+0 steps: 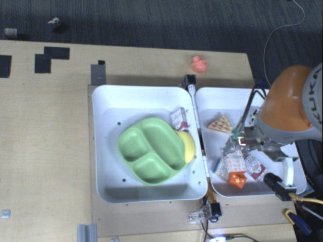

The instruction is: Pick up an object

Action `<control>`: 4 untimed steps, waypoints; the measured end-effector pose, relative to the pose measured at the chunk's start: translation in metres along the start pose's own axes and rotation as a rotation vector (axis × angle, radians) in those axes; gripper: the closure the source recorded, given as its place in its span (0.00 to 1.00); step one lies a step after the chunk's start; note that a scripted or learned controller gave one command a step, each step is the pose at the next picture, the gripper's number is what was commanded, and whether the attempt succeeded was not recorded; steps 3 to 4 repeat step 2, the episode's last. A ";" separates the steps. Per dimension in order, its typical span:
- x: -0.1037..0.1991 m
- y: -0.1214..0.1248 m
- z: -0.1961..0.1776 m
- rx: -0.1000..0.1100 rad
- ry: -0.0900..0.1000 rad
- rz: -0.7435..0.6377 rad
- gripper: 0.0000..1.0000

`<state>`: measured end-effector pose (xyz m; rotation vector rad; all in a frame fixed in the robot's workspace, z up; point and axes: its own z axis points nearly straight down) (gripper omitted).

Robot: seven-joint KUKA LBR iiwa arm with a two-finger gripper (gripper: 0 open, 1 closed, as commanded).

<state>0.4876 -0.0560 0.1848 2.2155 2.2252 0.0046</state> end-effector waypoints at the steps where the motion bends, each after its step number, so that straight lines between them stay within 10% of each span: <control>1: 0.032 0.061 0.001 0.000 0.000 0.000 1.00; 2: 0.105 0.114 -0.004 0.000 0.001 -0.001 1.00; 4: 0.105 0.114 -0.004 0.000 0.001 -0.001 1.00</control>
